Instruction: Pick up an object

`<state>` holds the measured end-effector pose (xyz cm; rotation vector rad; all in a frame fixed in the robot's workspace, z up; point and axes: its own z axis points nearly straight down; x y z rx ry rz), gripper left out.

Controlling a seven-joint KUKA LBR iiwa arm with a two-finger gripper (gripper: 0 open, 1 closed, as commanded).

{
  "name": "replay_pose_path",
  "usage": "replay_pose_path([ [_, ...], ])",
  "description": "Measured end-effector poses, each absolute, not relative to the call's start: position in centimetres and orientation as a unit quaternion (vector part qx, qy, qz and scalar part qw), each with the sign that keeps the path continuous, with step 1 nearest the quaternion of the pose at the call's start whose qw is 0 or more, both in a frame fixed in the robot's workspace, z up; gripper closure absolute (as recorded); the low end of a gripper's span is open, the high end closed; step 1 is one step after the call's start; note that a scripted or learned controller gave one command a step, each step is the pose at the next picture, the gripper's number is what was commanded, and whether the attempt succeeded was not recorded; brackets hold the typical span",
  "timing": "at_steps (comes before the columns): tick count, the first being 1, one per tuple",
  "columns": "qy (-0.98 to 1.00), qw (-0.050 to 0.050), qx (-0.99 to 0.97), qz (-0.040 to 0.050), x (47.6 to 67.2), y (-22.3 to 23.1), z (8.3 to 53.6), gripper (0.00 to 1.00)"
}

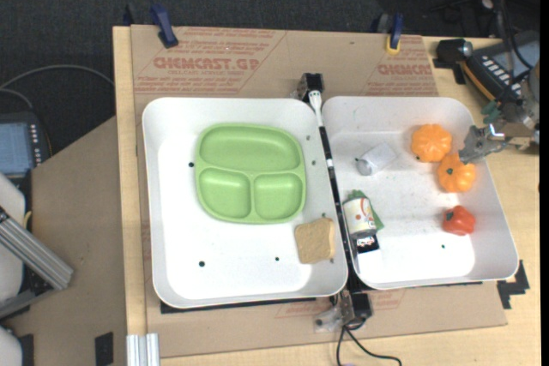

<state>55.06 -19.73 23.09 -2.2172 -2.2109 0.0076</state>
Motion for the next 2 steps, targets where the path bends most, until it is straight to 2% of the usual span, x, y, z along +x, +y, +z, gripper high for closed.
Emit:
replay_pose_path([
  [1,-0.708,-0.003,-0.706,-0.0005,63.0,-22.5,15.9,1.00],
  [2,-0.709,-0.002,-0.706,-0.0012,66.9,-18.1,12.1,1.00],
])
